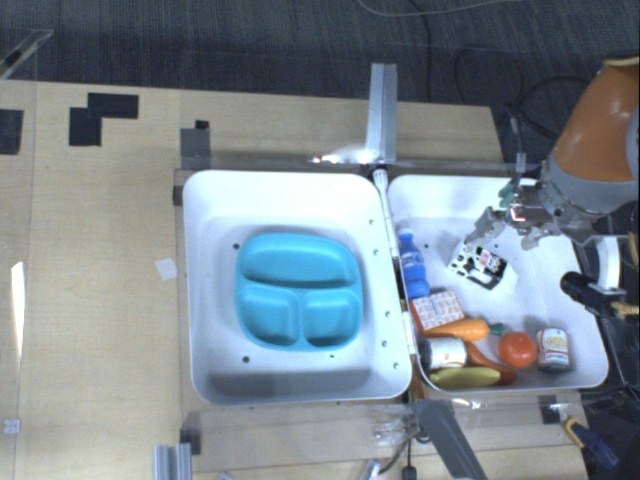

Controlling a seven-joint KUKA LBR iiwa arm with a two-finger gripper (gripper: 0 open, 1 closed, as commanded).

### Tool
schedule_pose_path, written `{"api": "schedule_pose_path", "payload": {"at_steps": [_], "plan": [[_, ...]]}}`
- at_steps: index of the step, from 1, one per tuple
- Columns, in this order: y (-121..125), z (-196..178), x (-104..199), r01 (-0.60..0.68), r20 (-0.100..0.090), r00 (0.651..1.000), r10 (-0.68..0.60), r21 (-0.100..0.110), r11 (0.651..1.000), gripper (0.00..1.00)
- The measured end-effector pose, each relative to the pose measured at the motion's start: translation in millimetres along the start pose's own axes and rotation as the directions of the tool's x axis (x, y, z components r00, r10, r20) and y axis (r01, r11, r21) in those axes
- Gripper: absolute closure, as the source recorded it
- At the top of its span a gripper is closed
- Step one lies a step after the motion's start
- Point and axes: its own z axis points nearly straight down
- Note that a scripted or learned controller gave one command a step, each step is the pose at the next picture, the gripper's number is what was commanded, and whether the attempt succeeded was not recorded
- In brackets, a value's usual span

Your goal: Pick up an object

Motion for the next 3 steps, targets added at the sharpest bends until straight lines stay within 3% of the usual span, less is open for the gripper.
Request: {"api": "schedule_pose_path", "payload": {"at_steps": [1, 2, 3], "plan": [[5.0, 80.7, 8.3, -0.208, 0.003, 0.978, 0.208, -0.033, 0.978, 0.0], [45.3, 108.3, -25.6, -0.133, 0.001, 0.991, 0.133, -0.008, 0.991, 0.0], [45.3, 108.4, -25.7, -0.133, 0.001, 0.991, 0.133, -0.009, 0.991, 0.0]]}}
